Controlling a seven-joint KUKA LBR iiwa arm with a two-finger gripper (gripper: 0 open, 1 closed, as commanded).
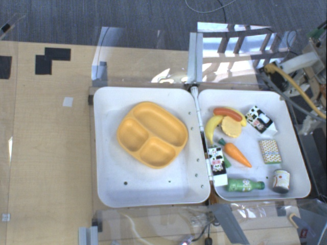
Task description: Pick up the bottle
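Along the near wall of the right-hand shallow white bin [296,137], a green plastic bottle [245,185] with a pale label is lying on its side. Its long axis is running left to right across the camera view, roughly parallel to that near wall. The narrower neck end seems to be pointing right, toward a small round tin can [280,180] that is standing just beside it near the bin's near right corner. The wider base end is pointing left, close to a small black-and-white cow-patterned carton [217,163], which is sitting against the divider between the two bins.

Just beyond the bottle, an orange toy carrot [238,155] is lying at a slant, with its green top toward the carton and its tip toward the bottle's neck side, apart from the bottle. Farther back, a yellow toy banana [211,128] is curving beside a round yellow-orange piece [231,128], and a red toy sausage [228,113] is lying behind them. A second cow-patterned carton [259,120] is sitting tilted near the far right side, and a tan square block with a grid pattern [269,151] is resting between it and the can.

Over in the left-hand white bin [107,177], a yellow three-compartment plastic plate [152,134] is lying flat and turned at an angle, well apart from the bottle.
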